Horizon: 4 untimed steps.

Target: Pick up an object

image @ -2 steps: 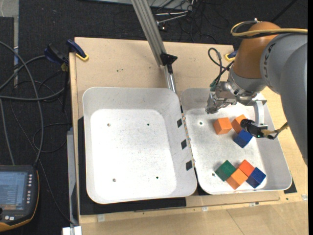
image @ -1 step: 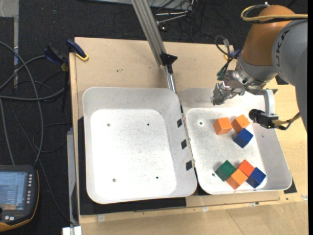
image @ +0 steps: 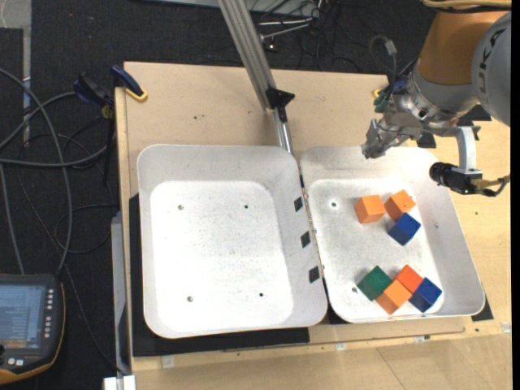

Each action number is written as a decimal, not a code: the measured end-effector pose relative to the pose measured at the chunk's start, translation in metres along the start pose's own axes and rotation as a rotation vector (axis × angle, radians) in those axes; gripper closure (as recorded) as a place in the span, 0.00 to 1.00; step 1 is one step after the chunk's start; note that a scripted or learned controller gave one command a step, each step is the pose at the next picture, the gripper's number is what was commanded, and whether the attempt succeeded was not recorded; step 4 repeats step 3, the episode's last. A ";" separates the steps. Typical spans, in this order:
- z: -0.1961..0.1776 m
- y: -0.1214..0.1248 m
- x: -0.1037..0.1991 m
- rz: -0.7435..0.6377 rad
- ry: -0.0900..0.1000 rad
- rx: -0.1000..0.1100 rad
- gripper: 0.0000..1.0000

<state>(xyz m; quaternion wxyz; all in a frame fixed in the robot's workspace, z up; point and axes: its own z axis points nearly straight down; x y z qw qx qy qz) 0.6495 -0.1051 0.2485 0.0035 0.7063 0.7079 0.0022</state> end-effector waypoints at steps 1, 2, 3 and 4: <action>0.003 0.011 0.059 -0.006 0.003 0.005 1.00; -0.004 0.009 0.114 -0.007 0.004 0.006 1.00; 0.012 0.009 0.172 -0.006 0.004 0.010 1.00; 0.012 0.009 0.172 -0.006 0.004 0.010 1.00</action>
